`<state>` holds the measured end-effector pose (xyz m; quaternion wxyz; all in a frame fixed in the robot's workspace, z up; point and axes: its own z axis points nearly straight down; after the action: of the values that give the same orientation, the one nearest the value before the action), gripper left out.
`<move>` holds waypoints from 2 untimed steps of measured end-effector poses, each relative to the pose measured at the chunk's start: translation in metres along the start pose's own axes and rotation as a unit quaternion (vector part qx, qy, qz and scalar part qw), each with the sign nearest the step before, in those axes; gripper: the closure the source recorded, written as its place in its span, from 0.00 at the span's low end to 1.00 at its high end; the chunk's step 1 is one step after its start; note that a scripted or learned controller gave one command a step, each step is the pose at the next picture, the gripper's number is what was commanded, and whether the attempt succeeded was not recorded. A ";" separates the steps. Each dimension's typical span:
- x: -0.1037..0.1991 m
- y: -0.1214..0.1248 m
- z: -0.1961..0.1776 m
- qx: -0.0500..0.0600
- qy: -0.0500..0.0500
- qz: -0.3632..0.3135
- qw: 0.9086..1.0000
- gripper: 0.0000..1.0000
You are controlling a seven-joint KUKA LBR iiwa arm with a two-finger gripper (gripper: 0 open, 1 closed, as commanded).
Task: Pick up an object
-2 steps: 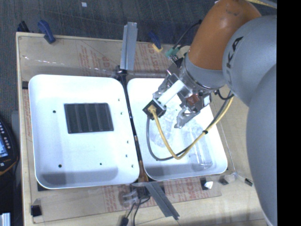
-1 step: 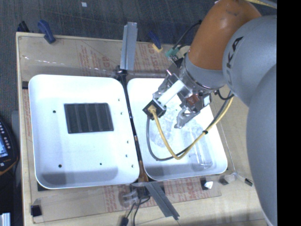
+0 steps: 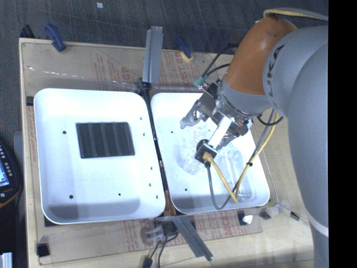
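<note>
Left bin: shallow, white, rounded corners. A dark grey ribbed rectangular panel lies flat in its upper middle, long side running across. Small dark dots mark the floor near the edges.

A thin black divider runs between the two bins; a grey bar stands above its top end. Blue clamps grip the bench's far edge.

Right bin: white; its floor carries faint, clear, glassy objects, hard to outline, in the middle and toward the near right corner.

The gripper hangs over the upper middle of the right bin, beneath the grey arm with its orange band. Cannot tell how the pincer stands, nor whether anything is in it. A yellow cable and a black one loop down from the wrist over the bin's near part.
</note>
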<state>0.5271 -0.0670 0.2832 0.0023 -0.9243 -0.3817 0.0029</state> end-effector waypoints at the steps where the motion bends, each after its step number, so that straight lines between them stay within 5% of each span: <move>1: 0.020 -0.044 0.049 -0.001 0.000 -0.009 1.000 0.00; 2: -0.033 0.026 -0.019 -0.002 0.002 -0.024 1.000 0.00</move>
<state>0.5226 -0.1089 0.3018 0.0010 -0.9150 -0.4035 0.0006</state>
